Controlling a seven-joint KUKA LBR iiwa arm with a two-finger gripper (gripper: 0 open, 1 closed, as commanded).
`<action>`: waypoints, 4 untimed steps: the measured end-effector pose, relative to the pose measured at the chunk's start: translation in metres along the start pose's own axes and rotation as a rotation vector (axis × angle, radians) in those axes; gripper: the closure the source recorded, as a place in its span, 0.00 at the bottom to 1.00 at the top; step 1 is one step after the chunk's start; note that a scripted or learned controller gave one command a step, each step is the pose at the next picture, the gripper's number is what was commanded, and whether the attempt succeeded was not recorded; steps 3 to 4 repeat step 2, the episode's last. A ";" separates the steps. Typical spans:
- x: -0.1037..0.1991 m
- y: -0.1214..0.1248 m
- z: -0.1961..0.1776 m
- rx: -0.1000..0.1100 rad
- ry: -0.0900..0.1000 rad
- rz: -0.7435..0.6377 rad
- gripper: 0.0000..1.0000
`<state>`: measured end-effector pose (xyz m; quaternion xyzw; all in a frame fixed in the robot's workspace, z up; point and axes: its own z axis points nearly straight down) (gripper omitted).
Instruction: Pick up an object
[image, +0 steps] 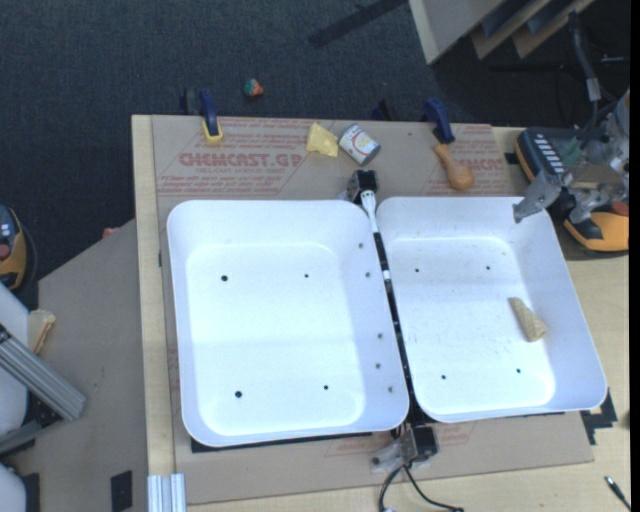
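A small tan, stubby block (527, 319) lies alone on the floor of the right bin (470, 390), near its right wall. My gripper (536, 199) hangs over the far right corner of that bin, at the end of the grey arm (592, 165) that reaches in from the right. It sits well behind the tan block and apart from it. Nothing shows in its grasp.
The left bin (200, 400) adjoins the right one. On the bench behind the bins lie a yellow piece (321, 140), a small grey-white box (359, 144) and an orange-brown wooden handle (455, 170). Blue clamps (209, 112) (435, 115) grip the back edge.
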<state>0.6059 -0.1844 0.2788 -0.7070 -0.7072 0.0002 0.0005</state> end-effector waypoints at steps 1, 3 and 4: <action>0.000 0.001 -0.011 -0.004 -0.002 -0.001 1.00; -0.042 -0.004 -0.124 -0.015 -0.008 0.003 1.00; -0.042 -0.004 -0.124 -0.015 -0.008 0.003 1.00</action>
